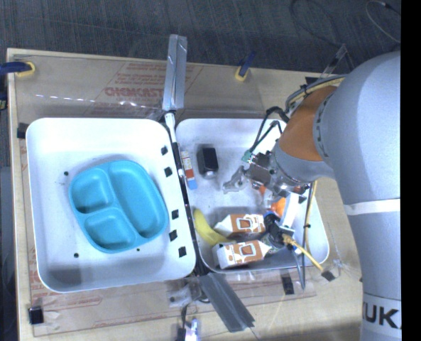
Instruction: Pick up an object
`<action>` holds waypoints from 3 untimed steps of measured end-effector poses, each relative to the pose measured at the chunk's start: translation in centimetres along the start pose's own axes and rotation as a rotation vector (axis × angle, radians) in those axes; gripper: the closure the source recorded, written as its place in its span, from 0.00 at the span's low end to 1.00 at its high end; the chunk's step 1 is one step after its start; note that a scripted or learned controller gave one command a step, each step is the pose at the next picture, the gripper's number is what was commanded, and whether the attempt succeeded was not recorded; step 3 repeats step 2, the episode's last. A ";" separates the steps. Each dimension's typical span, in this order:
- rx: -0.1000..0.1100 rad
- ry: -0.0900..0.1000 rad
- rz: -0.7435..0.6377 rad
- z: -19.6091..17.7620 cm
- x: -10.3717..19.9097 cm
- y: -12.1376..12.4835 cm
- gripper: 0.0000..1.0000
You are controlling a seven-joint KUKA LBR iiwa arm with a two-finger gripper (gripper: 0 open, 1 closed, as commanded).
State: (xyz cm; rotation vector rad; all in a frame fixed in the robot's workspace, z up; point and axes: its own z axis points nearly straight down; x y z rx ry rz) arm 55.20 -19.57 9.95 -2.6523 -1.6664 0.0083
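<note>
Cartons, two of them, lie beside a banana along the right bin's near edge. End effector hangs mid-bin; whether anything is pinched, I cannot tell.

Bright bench, soft and a little fuzzy picture

The light comes from above and is even, so the two white bins look very bright and almost washed out. The blue tray throws only a thin dark shadow on its lower side. A grey shadow sits in the near left corner of the left bin. The clear sheet at the back of the bench shines with pale glare. The floor behind is dark. The big grey arm looks soft, and small things in the right bin are blurry
</note>
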 end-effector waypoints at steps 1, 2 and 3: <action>-0.006 0.000 -0.160 0.9 -1.0 -3.6 0.00; -0.030 -0.004 -0.280 0.4 1.0 -8.2 0.00; -0.030 -0.004 -0.280 0.4 1.0 -8.2 0.00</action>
